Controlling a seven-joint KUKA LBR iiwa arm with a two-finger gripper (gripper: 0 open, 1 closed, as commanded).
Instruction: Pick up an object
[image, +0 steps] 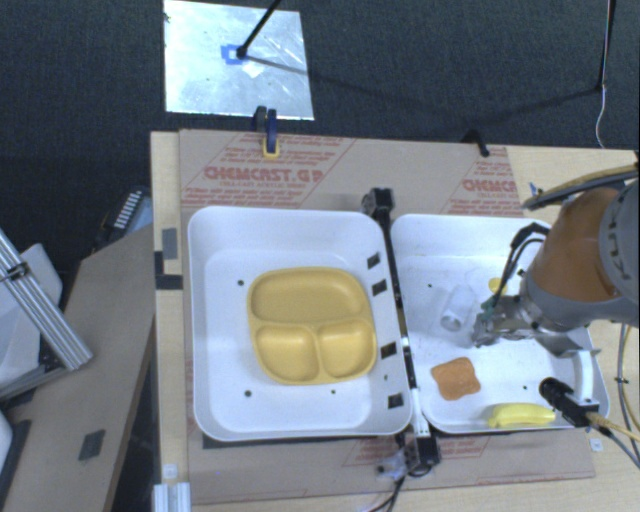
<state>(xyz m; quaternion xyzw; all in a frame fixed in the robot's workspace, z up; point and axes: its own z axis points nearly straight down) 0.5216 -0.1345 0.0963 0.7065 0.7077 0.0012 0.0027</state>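
Pincer (487, 328) sits low in the right bin (430, 235), approx. mid-bin toward its right side, hanging off the grey wrist w/ the orange band (572, 250) above it. It's dark and small from this angle; can't tell how far open it is or whether it has hold of anything.

Just left of the pincer, nearly touching: a clear plastic cup (456, 307) on its side, hard to make out vs. the white floor. A small yellow bit (496, 286) shows just above the pincer, partly hidden by cables; can't tell what it is. Below-left of the pincer, apart from it: a flat orange-brown toast-like piece (455, 378). Further down, along the bin's near wall: a yellow banana (518, 414), w/ a black part of the arm right beside its right end.

Left bin (215, 300), across the black centre divider, well apart from the pincer: a yellow 3-compartment tray (310, 325), lying flat approx. in the middle.

Writing: the brown sheet (330, 160) under both bins reads "CHEMCAST" in red, w/ a few more letters after it ("GP", approx.); same print repeats at a slant at upper right, partly cut off. Rest of the red print is too small to read.

Tabletop (165, 200) edge shows left of the bins. A yellow-and-black clamp (268, 133) grips the sheet's far edge. Beyond it, a shiny silver plate (238, 60) lies on dark carpet.
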